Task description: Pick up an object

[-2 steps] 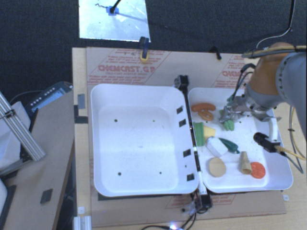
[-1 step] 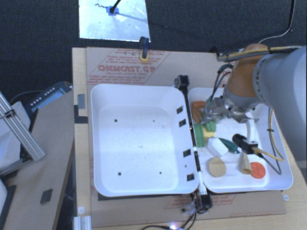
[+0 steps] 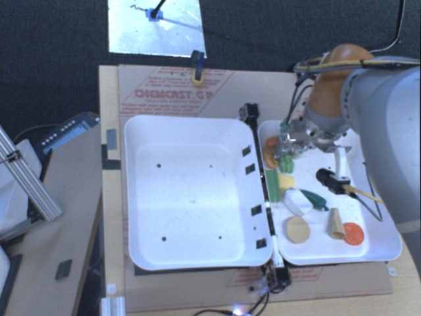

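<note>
- Dark carpet-looking backdrop all round, with a cardboard sheet (image 3: 177, 87) under two shallow white bins side by side on my bench.
- Left bin (image 3: 191, 189) had nothing for me; all the pickable stuff was heaped in the right bin (image 3: 388, 245), so that's where I had the arm (image 3: 381, 124) parked.
- Clutter was bunched along the right bin's inner half: an orange piece (image 3: 270, 155) and a green piece (image 3: 286, 164) near the top, a yellow block (image 3: 287, 182) just below them, a white-and-dark-green thing (image 3: 304, 200) in the middle, a tan disc (image 3: 297, 230), a tan cone (image 3: 336, 224) and a red disc (image 3: 354, 234) toward the near edge. My guess is they sat loose like that so any one could be a target.
- Arm came in from the right, orange band above the wrist, wrist bent down over the top corner of the right bin.
- Gripper (image 3: 284, 147) was down low right at the orange and green pieces, looked like touching or just beside them.
- Honestly couldn't tell whether it was spread or clamped, too small and tangled with cables.
- A black part (image 3: 331, 180) of the rig hung near the bin's middle.
</note>
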Robot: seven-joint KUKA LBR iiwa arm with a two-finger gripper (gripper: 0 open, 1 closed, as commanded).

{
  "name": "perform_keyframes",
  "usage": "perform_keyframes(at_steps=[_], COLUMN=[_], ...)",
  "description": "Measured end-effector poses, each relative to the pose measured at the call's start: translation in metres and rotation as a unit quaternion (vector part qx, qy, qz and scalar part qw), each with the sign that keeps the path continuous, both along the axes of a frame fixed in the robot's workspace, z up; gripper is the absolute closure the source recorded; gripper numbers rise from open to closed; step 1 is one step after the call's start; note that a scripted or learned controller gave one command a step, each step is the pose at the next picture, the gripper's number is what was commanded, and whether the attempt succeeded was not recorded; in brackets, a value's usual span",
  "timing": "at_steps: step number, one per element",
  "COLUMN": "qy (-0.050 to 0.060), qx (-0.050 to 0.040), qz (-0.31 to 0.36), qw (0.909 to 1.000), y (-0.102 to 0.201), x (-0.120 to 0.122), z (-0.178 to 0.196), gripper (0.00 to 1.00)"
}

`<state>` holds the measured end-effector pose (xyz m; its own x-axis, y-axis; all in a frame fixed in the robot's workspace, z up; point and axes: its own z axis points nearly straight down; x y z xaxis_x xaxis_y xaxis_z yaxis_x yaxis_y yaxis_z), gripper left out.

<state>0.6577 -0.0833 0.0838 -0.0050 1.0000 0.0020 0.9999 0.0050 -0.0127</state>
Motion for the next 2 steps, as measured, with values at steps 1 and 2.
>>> perform_keyframes(at_steps=[1,2], qy=[-0.003,-0.004], qx=[-0.0003,-0.0007], qz=[0.001,0.002], qw=[1.0,1.0], y=[0.0,0.0], x=[0.0,0.001], z=[0.011,0.023], gripper=[1.0,1.0])
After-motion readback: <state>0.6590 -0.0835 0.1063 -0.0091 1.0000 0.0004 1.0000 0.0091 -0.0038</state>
